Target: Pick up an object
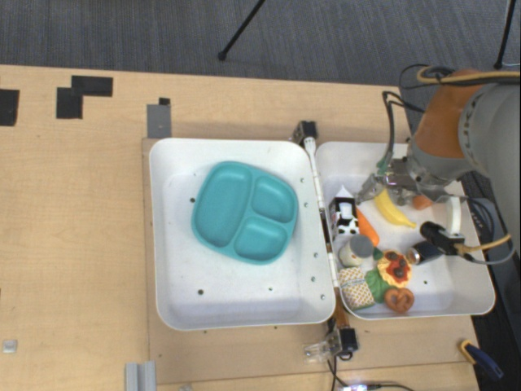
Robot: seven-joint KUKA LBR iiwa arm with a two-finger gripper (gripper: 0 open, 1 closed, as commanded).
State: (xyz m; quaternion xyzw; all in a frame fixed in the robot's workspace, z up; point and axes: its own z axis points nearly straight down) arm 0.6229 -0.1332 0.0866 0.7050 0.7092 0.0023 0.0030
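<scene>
Nearest the camera, a clip with a wire (335, 344) lies on the wooden table (73, 243) at the front edge between the two bins. Just behind it, the right bin (472, 300) holds a crowd of small things along its front and left side: a brown doughnut-shaped toy (399, 300) at the front, a woven patterned piece (355, 287) beside it, then green (377, 283) and orange-red play food (396, 267), a grey cup (352, 252), a carrot (368, 229), and a black-and-white carton (344, 216) against the left wall. A banana (392, 211) lies a little farther back, near the middle of this bin.

The left bin (175, 300) carries a teal divided plate (244, 210), lying flat near its centre, well apart from the toys.

The gripper (389, 182) hangs over the far part of the right bin, just above and beside the banana's far end. Whether its jaws are parted or closed cannot be told at this angle, and nothing can be seen between them. Behind it, the grey arm with its orange band (444, 125) comes in from the right. Farther still, black tape marks (81, 94) sit on the table, and dark carpet (163, 15) lies beyond.
</scene>
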